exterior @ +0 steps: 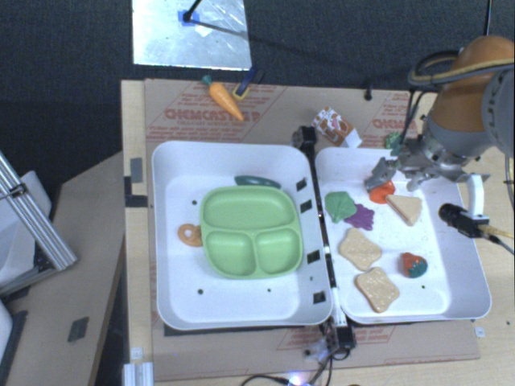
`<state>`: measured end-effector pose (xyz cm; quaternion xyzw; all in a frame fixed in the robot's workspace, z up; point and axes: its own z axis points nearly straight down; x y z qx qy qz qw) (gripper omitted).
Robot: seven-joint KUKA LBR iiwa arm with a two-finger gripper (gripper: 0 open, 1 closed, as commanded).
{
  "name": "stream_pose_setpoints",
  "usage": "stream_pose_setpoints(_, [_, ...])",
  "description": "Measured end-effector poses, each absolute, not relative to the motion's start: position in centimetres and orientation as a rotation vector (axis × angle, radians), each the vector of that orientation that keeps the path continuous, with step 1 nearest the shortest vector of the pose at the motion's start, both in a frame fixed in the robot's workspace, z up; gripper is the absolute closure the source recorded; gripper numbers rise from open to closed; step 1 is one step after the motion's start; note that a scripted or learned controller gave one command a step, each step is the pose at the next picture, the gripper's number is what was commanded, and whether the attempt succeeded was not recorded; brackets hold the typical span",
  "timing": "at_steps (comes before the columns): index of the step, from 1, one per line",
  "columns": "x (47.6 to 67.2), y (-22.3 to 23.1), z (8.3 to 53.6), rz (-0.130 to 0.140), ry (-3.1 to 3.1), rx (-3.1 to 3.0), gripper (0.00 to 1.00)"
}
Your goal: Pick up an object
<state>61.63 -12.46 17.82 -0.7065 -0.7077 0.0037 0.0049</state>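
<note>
My gripper [398, 178] hangs low over the back of the right bin [467, 296], its two grey fingers spread apart with nothing between them. An orange-red toy piece [381, 190] lies just under its left finger. A pale wedge of toy bread [406, 209] rests right in front of the gripper. Further forward lie a green leaf [339, 206], a purple piece [363, 216], a tan cracker [360, 249], a toast slice [377, 289] and a red-and-teal strawberry [414, 264].
The left bin [173, 296] holds a green divided plate [249, 232], a small pretzel [191, 235] and a dark green item [258, 182] behind the plate. A toy carrot [225, 100] and a snack packet [332, 125] lie on the bench behind the bins.
</note>
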Motion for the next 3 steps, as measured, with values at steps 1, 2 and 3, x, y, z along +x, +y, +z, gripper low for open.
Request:
stream_pose_setpoints(1, [61.9,-12.5,18.6,-0.001,-2.226,-2.218,0.00])
stream_pose_setpoints(2, [62.6,-12.7,12.7,0.001,-2.224,-2.218,0.00])
stream_pose_setpoints(3, [62.8,-12.6,8.4,-0.005,-2.225,-2.221,0.00])
